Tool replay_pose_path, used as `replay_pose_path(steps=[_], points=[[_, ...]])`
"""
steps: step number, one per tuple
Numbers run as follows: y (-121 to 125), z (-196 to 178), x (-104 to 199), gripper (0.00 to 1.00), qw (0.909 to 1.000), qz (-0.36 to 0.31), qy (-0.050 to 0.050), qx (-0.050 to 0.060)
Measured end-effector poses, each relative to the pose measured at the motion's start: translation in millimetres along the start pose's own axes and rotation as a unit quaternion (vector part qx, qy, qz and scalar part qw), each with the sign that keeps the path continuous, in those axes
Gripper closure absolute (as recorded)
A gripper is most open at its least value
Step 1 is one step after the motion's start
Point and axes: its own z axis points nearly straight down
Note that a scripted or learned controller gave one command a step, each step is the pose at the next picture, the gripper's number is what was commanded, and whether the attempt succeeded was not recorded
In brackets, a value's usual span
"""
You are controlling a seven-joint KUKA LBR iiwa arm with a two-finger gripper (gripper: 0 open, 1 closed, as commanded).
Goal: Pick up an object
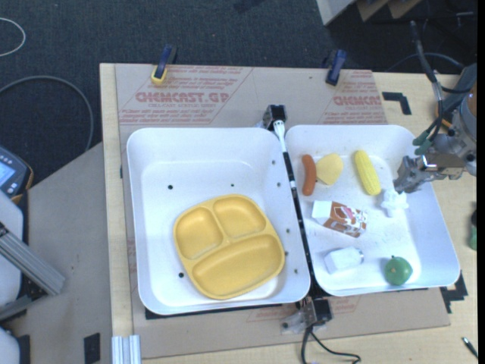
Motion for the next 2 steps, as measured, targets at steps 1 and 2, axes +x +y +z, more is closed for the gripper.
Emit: replay_pose_path(steps=[1, 2], points=[[-12, 64, 81, 1.00, 1.0000, -0.001, 0.000, 0.000], [-10, 49, 76, 1.00, 1.0000, 0.003, -0.002, -0.006]])
